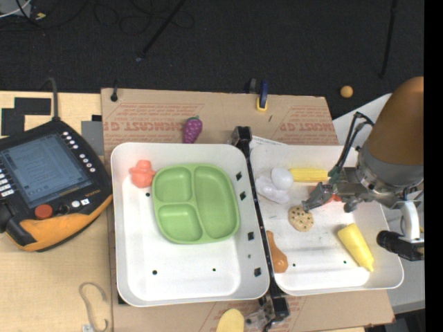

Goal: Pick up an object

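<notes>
Hovering low over the right bin (387, 282), fingers (313, 198) spread and released, nothing between them. Cookie (300, 218) lying flat on the bin floor just below and slightly left of the fingertips, near but apparently not touching. Round, so no long axis to match; probably needs only a short drop and small shift leftward. Arm (398, 137) reaching in from the right, wrist bent down toward the bin's middle. Yellow corn (306, 175) just behind, yellow banana-like piece (356, 246) well to the right.
</notes>
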You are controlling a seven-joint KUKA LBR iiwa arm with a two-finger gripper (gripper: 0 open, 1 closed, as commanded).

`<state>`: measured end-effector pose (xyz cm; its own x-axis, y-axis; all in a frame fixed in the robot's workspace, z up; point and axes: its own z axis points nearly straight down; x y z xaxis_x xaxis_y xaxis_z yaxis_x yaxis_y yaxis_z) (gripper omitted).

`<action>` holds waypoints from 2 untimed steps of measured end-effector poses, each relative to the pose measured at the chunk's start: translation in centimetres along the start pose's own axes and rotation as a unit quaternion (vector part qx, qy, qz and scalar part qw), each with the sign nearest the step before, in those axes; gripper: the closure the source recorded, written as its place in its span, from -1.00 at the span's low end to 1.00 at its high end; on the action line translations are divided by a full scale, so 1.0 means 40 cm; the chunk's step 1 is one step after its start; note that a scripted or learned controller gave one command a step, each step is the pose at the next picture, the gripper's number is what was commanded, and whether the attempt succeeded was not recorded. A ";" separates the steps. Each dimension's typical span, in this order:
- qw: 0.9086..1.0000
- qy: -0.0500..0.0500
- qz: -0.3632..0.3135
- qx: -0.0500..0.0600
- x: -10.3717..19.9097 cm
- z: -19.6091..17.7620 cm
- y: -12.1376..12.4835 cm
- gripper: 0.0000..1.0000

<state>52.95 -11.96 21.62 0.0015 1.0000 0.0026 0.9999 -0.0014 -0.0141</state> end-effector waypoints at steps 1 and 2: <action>1.000 -0.001 -0.001 -0.006 -0.001 -0.015 0.006 -1.00; 1.000 -0.001 -0.001 -0.004 -0.018 0.107 0.017 -1.00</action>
<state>53.56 -12.68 17.33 -0.0006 1.0000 0.0015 1.0000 0.0006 -0.0067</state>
